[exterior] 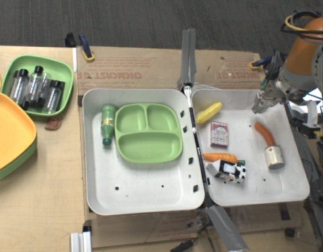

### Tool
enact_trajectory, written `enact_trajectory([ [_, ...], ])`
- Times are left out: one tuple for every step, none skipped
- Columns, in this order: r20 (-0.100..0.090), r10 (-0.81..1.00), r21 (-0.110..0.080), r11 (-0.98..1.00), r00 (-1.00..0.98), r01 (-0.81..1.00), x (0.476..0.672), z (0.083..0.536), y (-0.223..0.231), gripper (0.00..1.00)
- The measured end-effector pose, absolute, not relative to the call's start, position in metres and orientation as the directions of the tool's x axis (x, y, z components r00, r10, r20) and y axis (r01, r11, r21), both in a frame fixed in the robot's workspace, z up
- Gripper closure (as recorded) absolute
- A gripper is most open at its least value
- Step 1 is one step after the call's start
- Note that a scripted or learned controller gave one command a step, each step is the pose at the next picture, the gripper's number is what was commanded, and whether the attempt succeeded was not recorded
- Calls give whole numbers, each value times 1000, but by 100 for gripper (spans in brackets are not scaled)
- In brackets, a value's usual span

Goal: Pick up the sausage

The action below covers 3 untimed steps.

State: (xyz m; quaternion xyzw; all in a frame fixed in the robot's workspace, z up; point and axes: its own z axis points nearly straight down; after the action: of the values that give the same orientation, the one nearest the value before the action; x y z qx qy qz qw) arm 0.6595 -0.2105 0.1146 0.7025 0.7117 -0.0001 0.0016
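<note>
left bin: green divided plate [148, 132], green bottle [107, 124] beside it — right bin: banana [209, 112], carrot [219, 157]

Dark grey carpet floor [150, 9] across top. Light wooden bench top [40, 203] at left. Brown cardboard sheet [135, 70] under bins, printed red lettering. Blue clamps [86, 47] at cardboard's far edge. Grey metal post [188, 56] upright between bins. Light even, soft shadows.

Just below the pincer [262, 105], the sausage [264, 134] looks smooth, faintly glossy plastic, resting on the matt white plastic bin [295, 180]. Far to the pincer's left, the divided green plate [148, 132] is smooth matt plastic; the surface [51, 193] beyond is pale wood.
</note>
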Motion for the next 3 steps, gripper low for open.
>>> enact_trajectory([
  [0, 980, 0, 197, -197, 980, 610, 92, -222, 100],
  [0, 992, 0, 130, -130, 992, 570, 92, -222, 100],
  [1, 999, -1, 39, -39, 999, 520, 91, -199, 100],
])
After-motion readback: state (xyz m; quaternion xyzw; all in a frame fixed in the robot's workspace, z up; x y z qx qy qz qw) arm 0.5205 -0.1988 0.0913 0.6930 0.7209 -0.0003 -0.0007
